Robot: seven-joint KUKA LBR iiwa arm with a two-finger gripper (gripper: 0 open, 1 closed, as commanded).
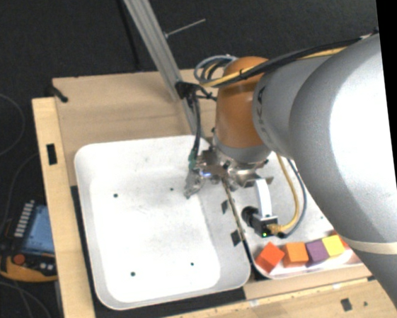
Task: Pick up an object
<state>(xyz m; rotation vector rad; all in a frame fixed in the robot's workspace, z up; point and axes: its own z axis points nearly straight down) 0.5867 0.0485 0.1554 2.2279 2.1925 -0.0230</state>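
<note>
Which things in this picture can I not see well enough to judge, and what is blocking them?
- Gripper: its tip over the left bin edge is small and dark; open or shut is unclear.
- Right bin: the arm covers most of it.
- Row of blocks, orange, orange, purple, yellow: the arm may hide more of them.

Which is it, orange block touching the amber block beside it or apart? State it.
Touching. The camera view shows the orange block pressed against the amber block with no white bin floor between them.
</note>
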